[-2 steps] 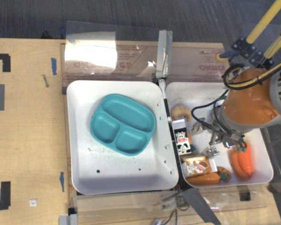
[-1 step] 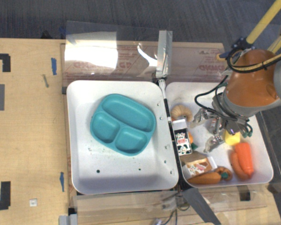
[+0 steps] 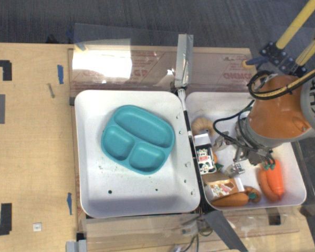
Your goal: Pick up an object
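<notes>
My pincer (image 3: 240,164) hangs low over the right bin (image 3: 299,193), and I cannot tell from here how far it is open or whether it has hold of anything. Just to its right, as the camera sees it, lies the toy carrot (image 3: 273,180), which I judge the likeliest pick: light, firm, rounded and probably a little slick, so I would close across its thick middle rather than the taper. Just below the pincer rest a small box (image 3: 220,188) and a hot-dog toy (image 3: 236,199); to its left stands a printed carton (image 3: 205,160). Well off to the left, the teal divided tray (image 3: 138,139) sits in the other bin (image 3: 89,156).
</notes>
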Controlling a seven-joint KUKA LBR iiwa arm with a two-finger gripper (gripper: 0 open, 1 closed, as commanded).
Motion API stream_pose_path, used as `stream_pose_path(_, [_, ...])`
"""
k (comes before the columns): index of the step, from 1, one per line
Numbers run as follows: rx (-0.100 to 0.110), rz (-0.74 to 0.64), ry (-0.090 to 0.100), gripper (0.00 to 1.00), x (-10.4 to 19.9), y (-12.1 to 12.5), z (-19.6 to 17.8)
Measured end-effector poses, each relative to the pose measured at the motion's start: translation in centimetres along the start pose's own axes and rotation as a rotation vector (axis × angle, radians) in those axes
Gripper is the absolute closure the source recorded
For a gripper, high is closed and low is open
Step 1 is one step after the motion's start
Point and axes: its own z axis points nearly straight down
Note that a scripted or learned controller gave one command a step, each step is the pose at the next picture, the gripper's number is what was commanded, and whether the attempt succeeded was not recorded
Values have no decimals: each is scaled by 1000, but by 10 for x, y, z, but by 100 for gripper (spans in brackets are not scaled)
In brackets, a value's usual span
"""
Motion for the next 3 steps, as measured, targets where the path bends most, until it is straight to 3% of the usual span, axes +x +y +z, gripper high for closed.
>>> stream_pose_path(1, [-6,243,34,0,-4,-49,-32])
stream_pose_path(2, [-6,257,31,0,-19,-73,7])
stream_pose_path(3, [-1,256,17,100,-24,-73,-7])
